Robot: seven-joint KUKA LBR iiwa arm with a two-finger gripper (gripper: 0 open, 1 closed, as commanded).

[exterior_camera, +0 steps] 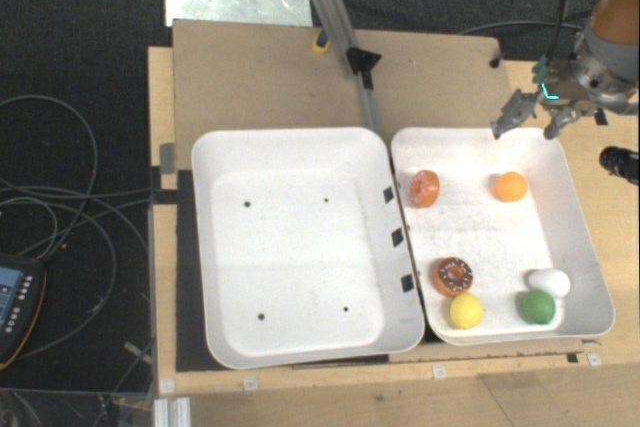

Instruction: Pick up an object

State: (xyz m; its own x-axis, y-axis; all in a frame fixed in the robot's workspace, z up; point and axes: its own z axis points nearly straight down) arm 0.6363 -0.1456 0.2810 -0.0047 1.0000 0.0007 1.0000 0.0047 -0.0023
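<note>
One orange ball (511, 186) below spread fingers (512, 111), well apart

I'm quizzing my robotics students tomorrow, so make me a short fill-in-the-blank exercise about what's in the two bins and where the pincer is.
1. All the objects lie in the ____ bin in the camera view.
2. The white ball touches the ____ ball.
3. The sprinkled donut sits just above the ____ ball.
4. The pincer, its fingers spread, hangs over the right bin's far edge, nearest the ____ ball.

Missing words: right; green; yellow; orange
</note>
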